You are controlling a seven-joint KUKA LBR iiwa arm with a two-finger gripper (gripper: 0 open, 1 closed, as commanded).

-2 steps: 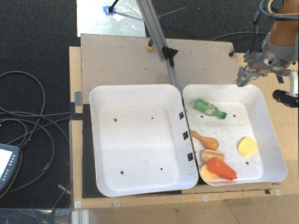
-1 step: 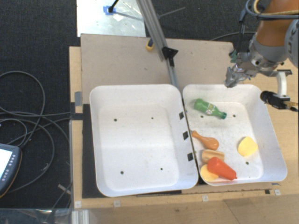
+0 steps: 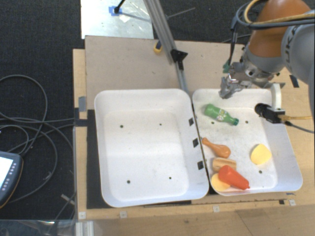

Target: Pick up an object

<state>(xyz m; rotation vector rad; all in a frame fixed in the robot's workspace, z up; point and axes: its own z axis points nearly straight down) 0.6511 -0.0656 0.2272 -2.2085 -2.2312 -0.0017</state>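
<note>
Green bottle (image 3: 221, 114) just below jaws

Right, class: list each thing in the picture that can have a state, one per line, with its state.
Pincer: above the right bin's far edge, holding nothing visible.
Green bottle: lying on its side in the right bin.
Red pepper: lying near the bin's front, touching the yellow piece.
Drumstick: lying flat.
Yellow lemon: resting apart from the others.
Left bin: sitting beside the right bin.
</note>
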